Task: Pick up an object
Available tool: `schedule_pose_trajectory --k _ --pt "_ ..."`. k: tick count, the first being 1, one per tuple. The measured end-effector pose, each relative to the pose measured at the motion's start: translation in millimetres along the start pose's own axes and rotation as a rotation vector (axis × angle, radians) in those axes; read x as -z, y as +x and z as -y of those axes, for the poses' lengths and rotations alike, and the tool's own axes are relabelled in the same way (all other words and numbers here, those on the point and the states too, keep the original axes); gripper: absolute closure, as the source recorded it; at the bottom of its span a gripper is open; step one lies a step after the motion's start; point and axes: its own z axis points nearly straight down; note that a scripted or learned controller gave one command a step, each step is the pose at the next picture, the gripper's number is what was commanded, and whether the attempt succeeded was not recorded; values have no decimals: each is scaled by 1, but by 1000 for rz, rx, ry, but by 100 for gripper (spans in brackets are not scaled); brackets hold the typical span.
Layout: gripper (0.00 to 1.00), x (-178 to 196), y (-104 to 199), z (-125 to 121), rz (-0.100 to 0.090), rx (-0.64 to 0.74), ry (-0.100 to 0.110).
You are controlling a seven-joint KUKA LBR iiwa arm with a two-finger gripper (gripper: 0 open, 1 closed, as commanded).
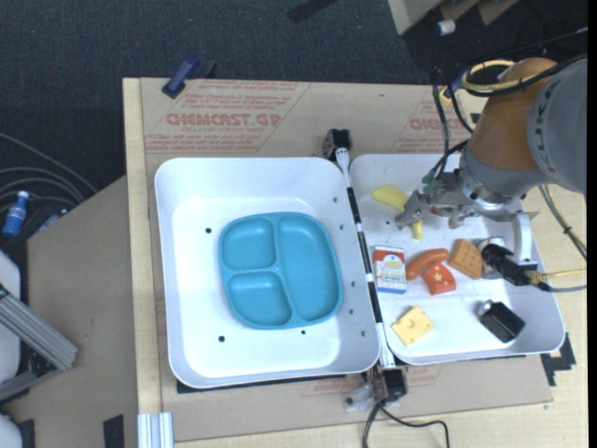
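just left of the jaws; banana

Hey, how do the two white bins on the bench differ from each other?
The left bin holds one large thing, a blue divided plate; the right bin holds several small ones, among them a yellow cheese wedge, a small carton and a black block. The arm's pincer is over the right bin, near a yellow banana; nothing hangs over the left bin. Both are shallow, white and sit side by side.
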Motion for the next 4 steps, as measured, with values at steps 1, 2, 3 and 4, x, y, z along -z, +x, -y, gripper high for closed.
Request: schedule_pose_trajectory --k 1,2,3,4 --pt "0 -30 26 -44 -1 2 4" --pt "100 -20 26 -44 -1 3 6" --pt "100 71 77 8 -2 3 4" --pt "100 129 110 77 -2 2 6"
